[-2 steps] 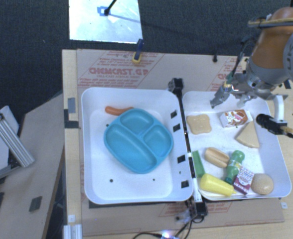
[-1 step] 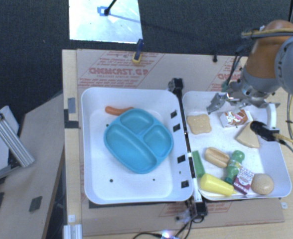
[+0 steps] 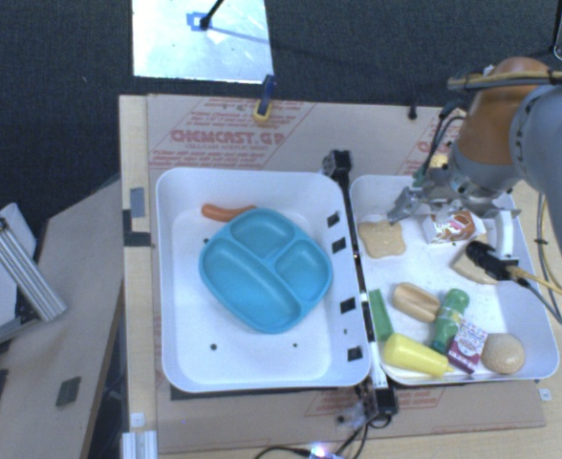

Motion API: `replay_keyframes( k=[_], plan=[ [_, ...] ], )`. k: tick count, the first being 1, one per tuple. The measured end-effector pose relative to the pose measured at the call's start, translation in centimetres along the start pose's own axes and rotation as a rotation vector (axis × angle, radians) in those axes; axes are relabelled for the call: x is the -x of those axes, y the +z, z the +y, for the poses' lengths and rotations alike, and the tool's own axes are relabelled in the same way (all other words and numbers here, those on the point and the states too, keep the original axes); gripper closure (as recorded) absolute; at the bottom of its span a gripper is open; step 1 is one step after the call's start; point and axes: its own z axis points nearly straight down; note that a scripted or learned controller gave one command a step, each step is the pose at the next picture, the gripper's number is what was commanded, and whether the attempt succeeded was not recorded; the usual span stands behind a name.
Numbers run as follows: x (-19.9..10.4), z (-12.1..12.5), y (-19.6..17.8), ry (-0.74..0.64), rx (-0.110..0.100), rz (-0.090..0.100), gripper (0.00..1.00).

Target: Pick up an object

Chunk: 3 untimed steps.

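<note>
Hovering over the back of the right bin, the gripper hangs just above and right of a toast slice, its fingers spread wide and holding nothing. The toast lies flat near the bin's left wall, its long axis running left to right, not touching the fingers.

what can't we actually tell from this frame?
- Tool: the camera view is too coarse to show whether anything sits between its fingers.
- Orange hot dog: its lower part is hidden behind the blue divided plate.
- Small packet: partly covered by the wrist; print too small to read.
- Arm: cut off by the right edge.
- Packet beside the green bottle: label unreadable.
</note>
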Motion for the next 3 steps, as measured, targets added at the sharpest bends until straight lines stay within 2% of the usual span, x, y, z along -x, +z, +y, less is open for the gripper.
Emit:
replay_keyframes(
  k=[1,2,3],
  plan=[
    [0.1,0.5,0.7,-0.001,0.009,-0.002,0.00],
    [0.1,0.6,-0.4,-0.001,0.012,-0.001,1.00],
    [0.4,0.8,-6.9,-0.003,-0.008,0.003,1.00]
  ],
)
